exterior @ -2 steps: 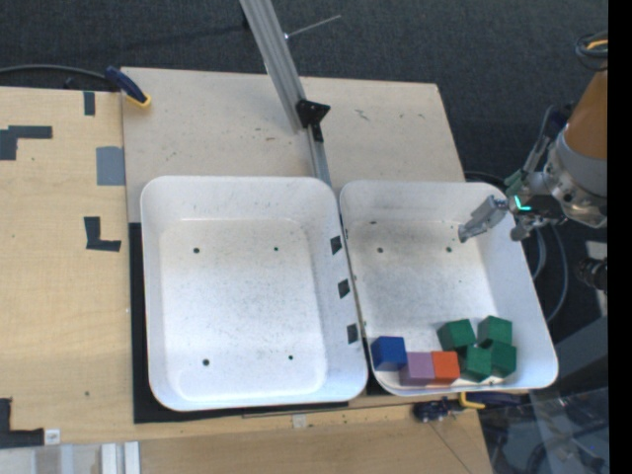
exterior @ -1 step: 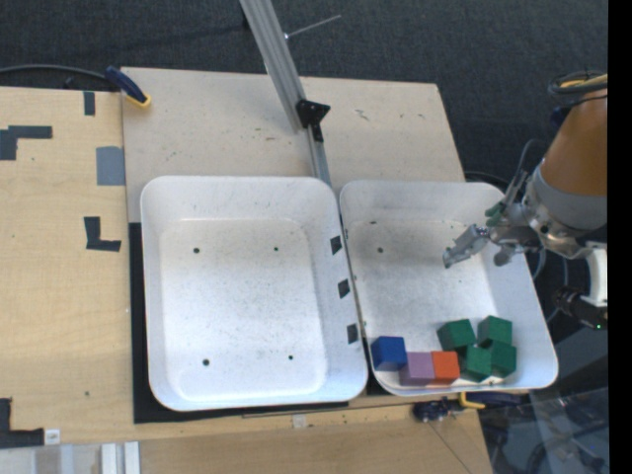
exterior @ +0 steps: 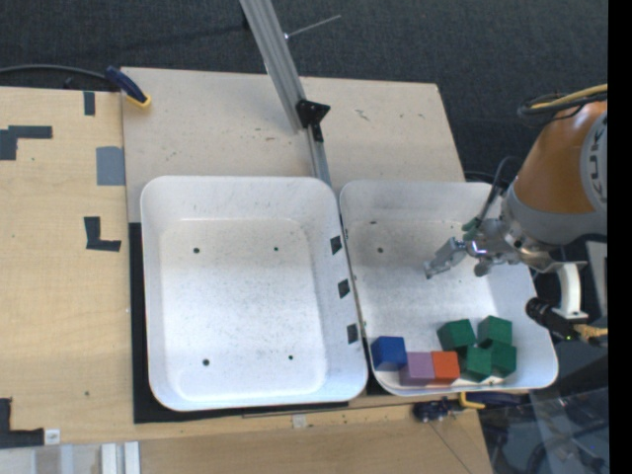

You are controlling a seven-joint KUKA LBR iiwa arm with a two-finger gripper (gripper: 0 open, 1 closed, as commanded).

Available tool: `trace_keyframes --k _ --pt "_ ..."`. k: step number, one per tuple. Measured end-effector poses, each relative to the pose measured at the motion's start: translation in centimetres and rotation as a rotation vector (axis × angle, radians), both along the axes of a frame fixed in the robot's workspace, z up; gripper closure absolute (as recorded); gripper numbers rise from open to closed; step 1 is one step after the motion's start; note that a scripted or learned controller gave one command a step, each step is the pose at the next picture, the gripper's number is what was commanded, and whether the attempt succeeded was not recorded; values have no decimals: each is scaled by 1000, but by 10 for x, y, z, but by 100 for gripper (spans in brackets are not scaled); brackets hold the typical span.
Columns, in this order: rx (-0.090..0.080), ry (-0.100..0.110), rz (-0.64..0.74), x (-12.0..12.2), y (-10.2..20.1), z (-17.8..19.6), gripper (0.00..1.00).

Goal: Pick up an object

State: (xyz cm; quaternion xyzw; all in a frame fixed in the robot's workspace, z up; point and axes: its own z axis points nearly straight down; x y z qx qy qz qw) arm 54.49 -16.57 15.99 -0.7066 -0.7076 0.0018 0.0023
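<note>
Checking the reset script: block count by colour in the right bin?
Green blocks: 3, though they are bunched together, so the count is approximate
Blue block: 1
Purple block: 1
Orange block: 1
Total: 6, all along the near edge of the right bin.

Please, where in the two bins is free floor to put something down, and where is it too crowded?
The left bin offers bare floor from wall to wall. In the right bin, the far half between the divider and the hand is bare. Its near edge is crowded: blue block, purple block, orange block, green blocks.
</note>
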Motion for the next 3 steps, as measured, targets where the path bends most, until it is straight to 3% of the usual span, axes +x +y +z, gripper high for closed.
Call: trace_keyframes --k 1,2,3 --pt "1 2 0 2 2 -64 0" --pt "1 -3 0 4 2 -50 100" --pt "-2 -11 0 12 2 10 100"
